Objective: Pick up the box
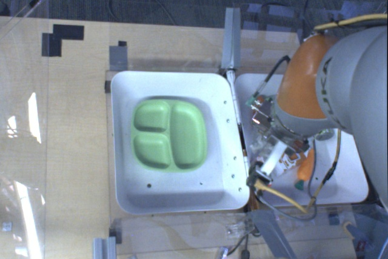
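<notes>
on the table (66,148) two white bins stand side by side. in the left bin (127,191) lies a green tray (170,133) with three compartments, flat on the bottom and a little toward the far side, apart from the walls. the grey arm (351,88) with its orange band (300,88) comes in from the right and hangs over the right bin (354,188), covering most of it. the pincer (271,151) is low over the left part of this right bin, near the wall that separates the two bins. i cannot tell if the pincer is released or clenched, because the wrist is over it. just beside the pincer, on its right, a small orange thing (305,170) lies in the right bin; its form is not clear. i cannot tell where the box is, since the arm hides so much of the right bin.
</notes>
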{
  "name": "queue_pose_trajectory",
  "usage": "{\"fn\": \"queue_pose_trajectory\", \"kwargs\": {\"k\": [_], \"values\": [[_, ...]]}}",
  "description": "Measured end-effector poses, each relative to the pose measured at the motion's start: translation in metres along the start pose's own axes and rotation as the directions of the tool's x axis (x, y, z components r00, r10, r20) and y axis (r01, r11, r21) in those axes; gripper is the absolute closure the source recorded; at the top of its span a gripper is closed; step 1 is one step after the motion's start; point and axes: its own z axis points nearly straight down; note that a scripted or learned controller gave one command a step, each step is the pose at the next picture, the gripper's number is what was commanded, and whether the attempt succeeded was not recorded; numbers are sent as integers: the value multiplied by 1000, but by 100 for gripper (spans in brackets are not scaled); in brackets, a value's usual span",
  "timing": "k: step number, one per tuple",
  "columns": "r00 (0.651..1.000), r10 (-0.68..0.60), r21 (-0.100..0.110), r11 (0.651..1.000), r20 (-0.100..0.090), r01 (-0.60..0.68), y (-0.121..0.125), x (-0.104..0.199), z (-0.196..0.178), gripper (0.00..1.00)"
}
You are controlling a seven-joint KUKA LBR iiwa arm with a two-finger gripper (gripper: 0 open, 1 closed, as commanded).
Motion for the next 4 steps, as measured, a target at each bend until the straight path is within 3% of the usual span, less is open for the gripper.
{"fn": "queue_pose_trajectory", "kwargs": {"k": [1,2,3,4], "values": [[997,-82,1,997,1,82,-26,35,-4,100],[983,182,-3,983,-2,-182,-29,41,-223,100],[997,-73,2,997,3,73,-1,1,-102,100],[914,-405,2,914,0,405,20,-28,-28,100]]}}
